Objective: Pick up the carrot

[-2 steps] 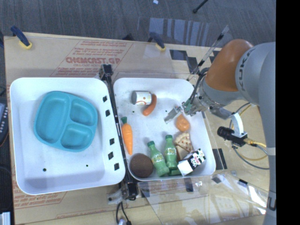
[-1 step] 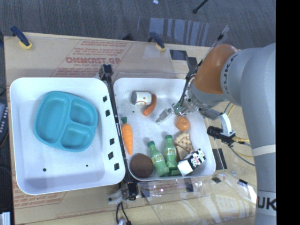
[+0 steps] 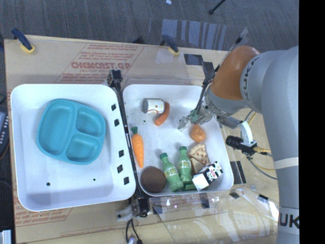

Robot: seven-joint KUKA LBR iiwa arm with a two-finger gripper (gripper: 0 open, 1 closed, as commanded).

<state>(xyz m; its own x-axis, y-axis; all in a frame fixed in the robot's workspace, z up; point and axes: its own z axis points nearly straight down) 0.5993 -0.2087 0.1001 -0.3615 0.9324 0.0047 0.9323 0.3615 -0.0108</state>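
Note:
The carrot (image 3: 137,147), orange with a green top, lies lengthwise in the right bin (image 3: 133,93), close to that bin's left wall. My gripper (image 3: 191,120) hangs over the bin's right half, well to the right of the carrot and a little farther back. It is open, with nothing between its fingers, and sits just above and left of a small orange ball (image 3: 198,133).
Around the carrot are a grey can (image 3: 151,105), a red sausage (image 3: 162,115), two green bottles (image 3: 170,172), a brown ball (image 3: 152,179), a waffle piece (image 3: 199,155) and a black-and-white block (image 3: 209,176). The left bin (image 3: 30,187) holds a blue divided plate (image 3: 71,130).

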